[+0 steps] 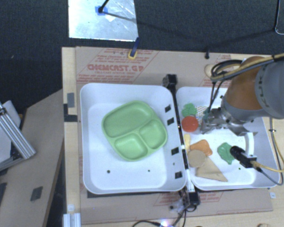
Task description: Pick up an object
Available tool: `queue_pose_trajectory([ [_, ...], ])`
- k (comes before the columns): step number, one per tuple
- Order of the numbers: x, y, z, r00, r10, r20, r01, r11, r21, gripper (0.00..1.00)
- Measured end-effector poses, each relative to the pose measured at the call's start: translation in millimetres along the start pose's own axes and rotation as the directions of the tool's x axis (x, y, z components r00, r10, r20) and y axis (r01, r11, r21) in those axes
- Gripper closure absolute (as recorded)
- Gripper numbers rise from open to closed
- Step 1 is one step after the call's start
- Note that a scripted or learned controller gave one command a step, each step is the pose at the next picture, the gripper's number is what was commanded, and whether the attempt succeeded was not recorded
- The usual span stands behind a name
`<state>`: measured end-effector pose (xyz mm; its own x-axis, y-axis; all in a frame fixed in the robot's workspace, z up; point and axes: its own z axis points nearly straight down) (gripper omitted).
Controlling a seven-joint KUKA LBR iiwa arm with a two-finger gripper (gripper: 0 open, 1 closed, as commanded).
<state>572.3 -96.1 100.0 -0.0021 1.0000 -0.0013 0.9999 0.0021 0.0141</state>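
You have the grey arm [267,91] with its orange band reaching in from the right over the right-hand shallow white bin [260,176], and its two-finger gripper [209,122] hangs low in that bin's upper left part. From this slanted view you cannot tell whether the gripper is spread or pressed together, since the wrist body hides its tip. The round red tomato-like toy [190,124] lies just beside the gripper, on its left, near the divider between the bins; the small green leafy toy [189,109] sits just above the red one. Below the gripper you will find the orange-brown rounded piece [201,147], touching the tan round disc [196,158], with the tan wedge-shaped piece [211,173] at the bin's lower edge (these three are bunched together). A second green toy [225,152] lies to their right, beside a black fitting on the arm. In the left-hand white bin [92,174] rests a pale green three-compartment plastic plate [134,129], well apart from the gripper.
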Motion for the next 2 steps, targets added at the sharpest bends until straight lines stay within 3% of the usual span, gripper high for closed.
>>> queue_pose_trajectory([
  [2, -2.7, 7.2, -107.6, 1.0, -0.002, 0.0, 0.002, 1.0, 0.006, 1.0],
])
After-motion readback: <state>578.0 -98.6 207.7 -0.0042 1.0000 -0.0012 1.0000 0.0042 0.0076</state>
